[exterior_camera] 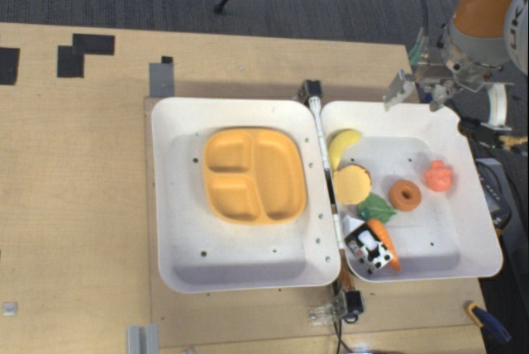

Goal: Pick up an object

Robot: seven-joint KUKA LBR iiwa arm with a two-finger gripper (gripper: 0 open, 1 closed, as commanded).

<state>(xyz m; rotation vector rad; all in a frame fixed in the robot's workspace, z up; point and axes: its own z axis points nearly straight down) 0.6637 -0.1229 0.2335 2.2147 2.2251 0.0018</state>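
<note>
The right bin (pixel 446 249) holds several toys. A yellow banana-like piece (pixel 343 144) lies at its left rim, with a round yellow disc (pixel 352 184) just below it. Further in are a green piece (pixel 377 208), a brown donut (pixel 405 195) and a pink toy (pixel 440 176). An orange carrot (pixel 386 243) and a black-and-white toy (pixel 367 248) lie near the front left corner. My gripper (pixel 417 93) hangs over the bin's far rim, open, with nothing between its fingers.
The left bin (pixel 178 261) holds a yellow divided plate (pixel 252 174). A metal clamp bar (pixel 318 137) runs between the two bins. Cables (pixel 343 311) lie at the bench front. The arm's orange band (pixel 488 1) is at the upper right.
</note>
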